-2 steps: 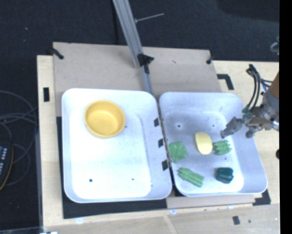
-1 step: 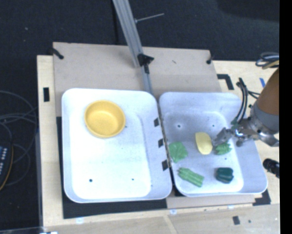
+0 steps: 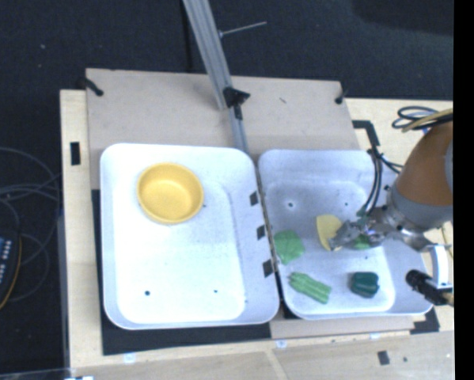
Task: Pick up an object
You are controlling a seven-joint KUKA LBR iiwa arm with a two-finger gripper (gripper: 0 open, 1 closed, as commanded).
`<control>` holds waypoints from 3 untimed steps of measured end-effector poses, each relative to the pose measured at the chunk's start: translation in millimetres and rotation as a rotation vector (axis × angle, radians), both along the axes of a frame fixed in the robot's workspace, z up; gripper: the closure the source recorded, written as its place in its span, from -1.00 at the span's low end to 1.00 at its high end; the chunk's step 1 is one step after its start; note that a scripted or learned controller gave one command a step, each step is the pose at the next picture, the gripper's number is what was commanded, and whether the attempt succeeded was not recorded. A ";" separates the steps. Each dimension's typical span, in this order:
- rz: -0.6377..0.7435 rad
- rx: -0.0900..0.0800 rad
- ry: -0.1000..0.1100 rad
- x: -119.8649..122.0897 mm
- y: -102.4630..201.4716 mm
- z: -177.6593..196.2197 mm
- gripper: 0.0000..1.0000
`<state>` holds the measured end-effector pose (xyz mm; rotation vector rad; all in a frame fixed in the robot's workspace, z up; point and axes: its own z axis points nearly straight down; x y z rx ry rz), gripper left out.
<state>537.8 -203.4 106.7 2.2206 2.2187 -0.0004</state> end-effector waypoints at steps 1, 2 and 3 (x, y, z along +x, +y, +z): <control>-0.002 -0.001 -0.006 1.6 -1.2 13.5 1.00; 0.001 0.001 -0.003 -0.9 4.9 59.3 1.00; 0.001 0.001 -0.003 -6.4 7.5 105.0 1.00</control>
